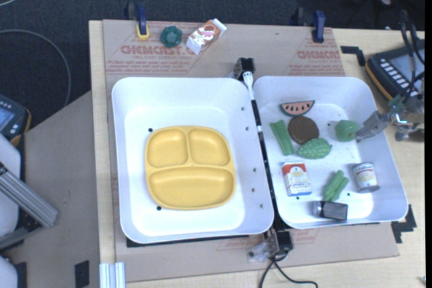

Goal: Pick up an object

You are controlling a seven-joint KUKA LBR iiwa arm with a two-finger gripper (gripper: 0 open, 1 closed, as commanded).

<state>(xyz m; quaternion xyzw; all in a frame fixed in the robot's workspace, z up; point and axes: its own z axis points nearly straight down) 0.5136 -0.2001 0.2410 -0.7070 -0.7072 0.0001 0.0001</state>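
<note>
Likeliest pick, judging by nearness: the green round piece (pixel 347 129), at about 3 o'clock in the right bin (pixel 391 202), loose on the white floor. Just beside it at its 3 o'clock, a grey tip reaching in over the bin's rim: the jaws, low and slanted toward the piece. Cannot tell whether apart or together, too small and blurred; nothing seen clamped. Probably brought in there because the piece lies near the wall the arm enters over, with bare floor on that side.

Round the piece, moving out: at its 9 o'clock a brown disc (pixel 303 129), touching a leafy green piece (pixel 314 148) below it and a long green stalk (pixel 281 136) further toward 9. At 11 o'clock in the bin, a watermelon slice (pixel 298 106), apart from the rest. At 5 o'clock, a small can (pixel 365 176), upright by the look of it. Toward 6, a green pod (pixel 335 184), a red and white box (pixel 295 179) and a dark block (pixel 329 210) near the front wall. Scattered rather than stacked, so most can be approached from above; the brown and leafy cluster looks harder to separate cleanly.

Left bin (pixel 128 145): holding a yellow divided plate (pixel 190 166), flat and centred.

On the counter (pixel 101 239) at 12 o'clock beyond the left bin: a teal blob (pixel 171 35) and a small carton (pixel 206 36), lying outside both bins. Blue clamps (pixel 141 17) at the back edge, presumably pinning the board down.
</note>
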